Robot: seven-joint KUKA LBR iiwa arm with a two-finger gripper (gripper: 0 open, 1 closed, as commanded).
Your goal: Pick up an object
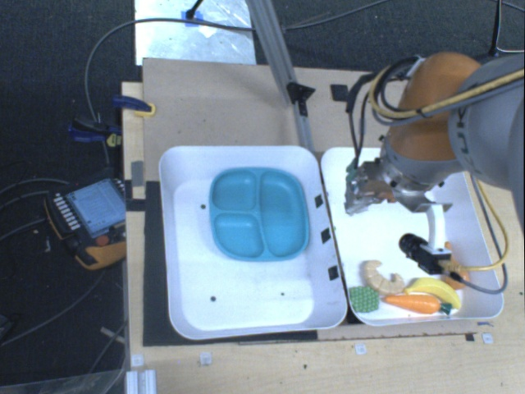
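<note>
Several toy foods lie along the near edge of the right bin [344, 245]: a green piece [364, 300], a beige curved piece [381, 277], a yellow banana [433, 288] and an orange carrot [413, 304]. My gripper [361, 194] hangs over the far left part of the right bin, well apart from the foods, and I see nothing held in it. The grey arm with its orange band [431, 97] reaches in from the right.
The left bin [184, 245] holds a blue divided plate [259, 213]. A black cylinder on a white bracket [423, 253] hangs from the arm just above the foods. A metal pole [275, 43] slants behind the bins. A handheld controller [89, 220] lies left of the bench.
</note>
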